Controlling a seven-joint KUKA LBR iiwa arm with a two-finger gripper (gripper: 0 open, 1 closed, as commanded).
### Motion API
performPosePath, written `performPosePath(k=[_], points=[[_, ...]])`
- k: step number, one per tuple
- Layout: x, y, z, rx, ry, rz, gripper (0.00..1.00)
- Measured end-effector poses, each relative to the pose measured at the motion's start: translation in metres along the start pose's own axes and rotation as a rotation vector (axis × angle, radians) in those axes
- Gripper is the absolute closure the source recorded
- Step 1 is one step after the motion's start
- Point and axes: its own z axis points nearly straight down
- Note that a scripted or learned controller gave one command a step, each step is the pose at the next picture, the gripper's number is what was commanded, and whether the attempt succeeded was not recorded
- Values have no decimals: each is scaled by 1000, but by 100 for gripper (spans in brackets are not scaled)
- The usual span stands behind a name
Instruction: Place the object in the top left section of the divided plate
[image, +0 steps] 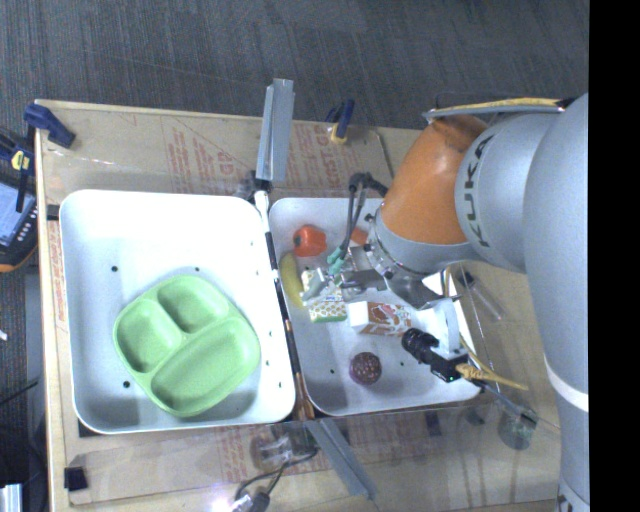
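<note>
A green divided plate (187, 343) lies in the left white bin (90, 230), with two small sections toward the top and one large section below. My gripper (326, 284) is low over the left part of the right bin (330, 400), right above a small green and white box (328, 313). A yellow banana-like piece (289, 276) lies just to its left. An orange-red ball (309, 239) rests a little above it. The arm hides whether anything is held.
A white and brown carton (381, 317) lies beside the small box in the right bin. A dark round item (365, 368) sits near that bin's front wall. The grey and orange arm (470, 190) covers the bin's right half. Blue clamps (343, 118) grip the bench's back edge.
</note>
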Motion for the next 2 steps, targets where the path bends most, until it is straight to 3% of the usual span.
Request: performPosePath(k=[1,2], points=[[70,14,-11,0,-1,-86,100],[150,-5,-56,-2,-2,-200,100]])
